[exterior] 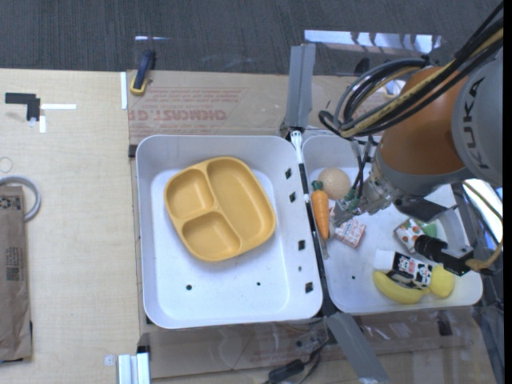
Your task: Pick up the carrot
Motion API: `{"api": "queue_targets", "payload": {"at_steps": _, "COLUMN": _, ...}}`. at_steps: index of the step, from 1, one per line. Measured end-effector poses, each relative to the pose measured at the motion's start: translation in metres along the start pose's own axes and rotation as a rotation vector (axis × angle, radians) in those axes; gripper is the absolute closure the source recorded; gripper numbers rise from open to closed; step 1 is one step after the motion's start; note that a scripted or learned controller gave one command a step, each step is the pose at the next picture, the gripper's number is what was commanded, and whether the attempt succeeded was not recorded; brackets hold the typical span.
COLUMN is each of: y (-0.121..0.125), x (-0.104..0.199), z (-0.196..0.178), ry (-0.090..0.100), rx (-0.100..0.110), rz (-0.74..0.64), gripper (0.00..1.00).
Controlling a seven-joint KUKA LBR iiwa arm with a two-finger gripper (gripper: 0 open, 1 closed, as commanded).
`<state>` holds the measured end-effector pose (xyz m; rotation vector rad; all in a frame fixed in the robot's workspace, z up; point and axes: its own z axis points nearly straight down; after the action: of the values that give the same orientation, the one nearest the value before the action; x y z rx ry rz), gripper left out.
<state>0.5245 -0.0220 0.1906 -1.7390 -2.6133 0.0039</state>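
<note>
Hovering gripper [347, 208] just right of the carrot [321, 213], opening impossible to tell, nothing visibly held.

I see the slim orange carrot [321, 212] hemmed in: white bin wall [310, 214] just left, pale round egg-like ball [335, 182] above, small red-and-white box [350, 232] right; open floor lies below.

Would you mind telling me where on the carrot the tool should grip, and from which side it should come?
Grip the carrot around its thick orange middle, coming straight down from above. It lies flat along the left wall of the right bin, green top toward the far end, so the fingers should probably close across its narrow width. The wall hugs its left side, and a small box sits to its right, leaving little room.
</note>
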Motion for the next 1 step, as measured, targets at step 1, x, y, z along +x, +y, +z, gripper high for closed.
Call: {"api": "queue_targets", "payload": {"at_steps": 1, "y": -0.0033, "x": 0.0212, "z": -0.0002, "ry": 0.0, "rx": -0.001, "rz": -0.198, "gripper": 1.0}}
